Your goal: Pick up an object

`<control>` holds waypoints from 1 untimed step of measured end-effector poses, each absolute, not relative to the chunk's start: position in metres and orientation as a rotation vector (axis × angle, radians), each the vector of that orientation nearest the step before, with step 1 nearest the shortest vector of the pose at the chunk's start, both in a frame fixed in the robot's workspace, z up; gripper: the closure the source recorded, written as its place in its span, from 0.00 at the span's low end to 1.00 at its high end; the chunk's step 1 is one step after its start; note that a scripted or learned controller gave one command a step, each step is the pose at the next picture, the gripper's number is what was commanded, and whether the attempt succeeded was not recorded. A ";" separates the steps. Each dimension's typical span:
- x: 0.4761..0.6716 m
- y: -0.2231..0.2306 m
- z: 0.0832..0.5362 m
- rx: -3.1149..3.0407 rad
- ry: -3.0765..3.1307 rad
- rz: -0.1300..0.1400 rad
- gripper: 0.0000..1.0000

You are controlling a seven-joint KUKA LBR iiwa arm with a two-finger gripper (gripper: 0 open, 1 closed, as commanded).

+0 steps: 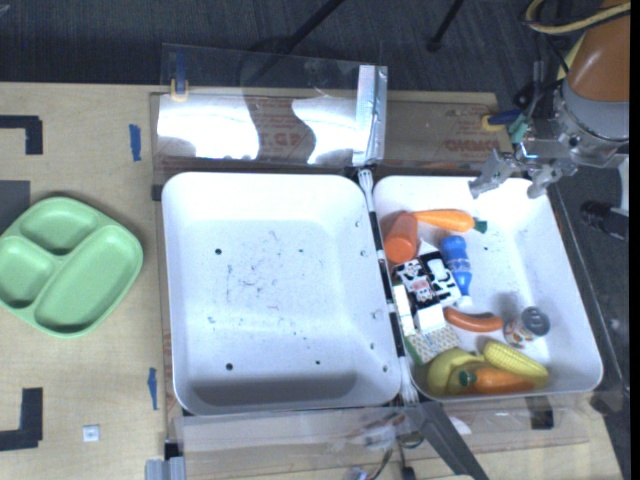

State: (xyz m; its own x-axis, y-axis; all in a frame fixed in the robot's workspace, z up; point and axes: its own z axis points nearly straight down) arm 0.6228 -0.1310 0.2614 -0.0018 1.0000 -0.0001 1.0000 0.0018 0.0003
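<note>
My gripper (514,181) hangs over the far edge of the right bin (575,298), its two grey fingers (488,182) spread apart with nothing between them. Below it in that bin lie a carrot (443,220), an orange cup (402,236), a blue bottle (456,261), a black-and-white box (427,278), a reddish sausage (472,319), a small grey can (534,321), a corn cob (513,359), a yellow fruit (449,369) and another orange piece (492,381). The carrot is the nearest, a little to the gripper's front left.
The left bin (270,288) adjoins the right one along a raised divider (385,278). A clear panel (270,108) stands behind the left bin. A green divided plate (66,265) rests on the bench at far left. Cables and a stand lie behind the right bin.
</note>
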 end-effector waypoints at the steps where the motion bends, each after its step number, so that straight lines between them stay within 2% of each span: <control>1: 0.628 -0.112 0.168 2.023 2.403 0.001 0.00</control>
State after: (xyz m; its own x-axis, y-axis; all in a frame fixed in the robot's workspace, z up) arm 0.6281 -0.1117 0.1681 -0.1701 0.9854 0.0002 0.9854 0.1701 0.0009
